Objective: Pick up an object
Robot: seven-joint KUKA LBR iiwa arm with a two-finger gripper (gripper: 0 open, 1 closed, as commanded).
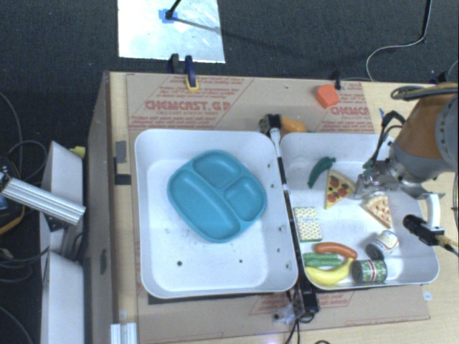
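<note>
Fingers (363, 186) sit low in the right bin (423, 264), right of frame, between two pizza slices (337, 189); I cannot tell whether they are parted or closed

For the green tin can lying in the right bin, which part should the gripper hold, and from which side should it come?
Probably the middle of the green can, from straight above. It lies on its side near the right bin's front wall, its length running left to right, so the fingers should close across the round body, front to back. The banana touches its left end, leaving little room there.
</note>
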